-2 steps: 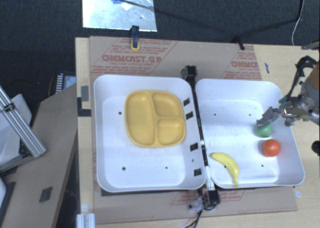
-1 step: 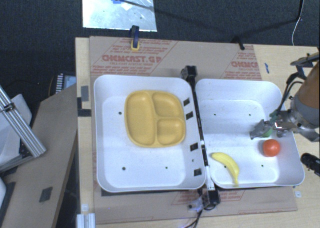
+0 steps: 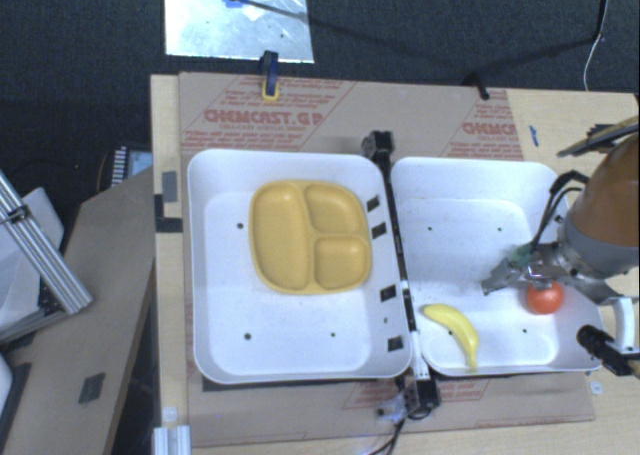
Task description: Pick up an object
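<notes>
The arm comes in from 3 o'clock and reaches low into the right bin point(image 3: 470, 178). Its gripper point(image 3: 537, 278) sits right on top of a small red tomato point(image 3: 545, 299), near the bin's 4 o'clock corner. The tomato peeks out just under the gripper, at its 6 o'clock side. I cannot tell if the fingers are spread, pressed together or pinching the tomato, because the wrist hides them.

A yellow banana point(image 3: 455, 329) lies in the same bin at about 7 o'clock, well apart from the gripper. The left bin point(image 3: 215, 273) holds a yellow plate point(image 3: 308, 237) with three sections, sitting in its middle.

The job looks only partly done. The arm has found something to go for, and I think it is the tomato. The tomato seems to rest on the bin floor, so the grab and the lift are not yet done.
</notes>
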Controlling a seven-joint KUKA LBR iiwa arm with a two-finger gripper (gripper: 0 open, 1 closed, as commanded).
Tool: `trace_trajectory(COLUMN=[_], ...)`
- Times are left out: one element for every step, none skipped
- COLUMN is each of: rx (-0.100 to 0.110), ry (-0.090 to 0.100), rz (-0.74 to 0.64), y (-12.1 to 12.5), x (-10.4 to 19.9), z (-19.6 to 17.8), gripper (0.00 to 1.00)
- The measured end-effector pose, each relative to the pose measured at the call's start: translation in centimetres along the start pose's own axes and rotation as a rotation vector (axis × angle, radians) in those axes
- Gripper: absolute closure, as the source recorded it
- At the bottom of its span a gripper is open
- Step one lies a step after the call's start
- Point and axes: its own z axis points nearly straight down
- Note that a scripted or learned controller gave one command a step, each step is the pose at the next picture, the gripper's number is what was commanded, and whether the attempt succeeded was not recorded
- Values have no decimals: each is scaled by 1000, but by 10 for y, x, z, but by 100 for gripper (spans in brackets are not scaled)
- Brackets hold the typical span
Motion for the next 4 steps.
trace_trajectory(rx=[-6, -3, -6, -6], ry=[-6, -5, -6, -6], rz=[0, 3, -2, -2], y=[2, 2, 12, 20], x=[0, -1, 5, 7], z=[22, 13, -44, -89], gripper=[0, 100, 100, 100])
